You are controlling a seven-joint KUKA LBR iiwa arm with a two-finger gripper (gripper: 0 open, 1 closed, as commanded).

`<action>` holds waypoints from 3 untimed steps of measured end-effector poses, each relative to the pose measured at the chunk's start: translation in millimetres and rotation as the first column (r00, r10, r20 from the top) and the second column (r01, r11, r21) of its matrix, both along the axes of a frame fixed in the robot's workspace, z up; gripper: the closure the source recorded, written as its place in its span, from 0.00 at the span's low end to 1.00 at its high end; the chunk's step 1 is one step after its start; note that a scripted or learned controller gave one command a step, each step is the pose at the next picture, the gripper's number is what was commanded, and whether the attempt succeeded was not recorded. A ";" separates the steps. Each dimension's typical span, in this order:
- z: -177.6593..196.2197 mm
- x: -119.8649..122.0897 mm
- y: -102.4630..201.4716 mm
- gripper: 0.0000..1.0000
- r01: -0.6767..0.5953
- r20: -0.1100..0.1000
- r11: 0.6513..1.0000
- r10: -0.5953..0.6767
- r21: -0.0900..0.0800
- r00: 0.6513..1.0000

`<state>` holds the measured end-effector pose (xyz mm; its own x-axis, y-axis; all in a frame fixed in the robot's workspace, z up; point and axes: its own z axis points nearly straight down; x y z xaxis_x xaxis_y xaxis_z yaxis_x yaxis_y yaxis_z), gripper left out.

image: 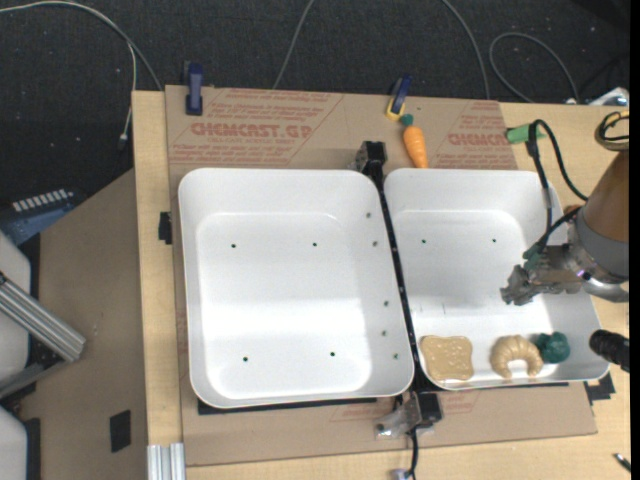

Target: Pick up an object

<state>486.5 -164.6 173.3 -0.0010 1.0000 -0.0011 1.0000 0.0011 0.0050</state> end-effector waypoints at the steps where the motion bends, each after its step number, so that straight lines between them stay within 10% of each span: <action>1: 57.5 -4.4 -7.6 1.00 0.001 0.000 1.000 -0.001 0.000 1.000; 3: 76.1 -3.3 46.4 1.00 -0.003 -0.004 1.000 0.003 0.002 1.000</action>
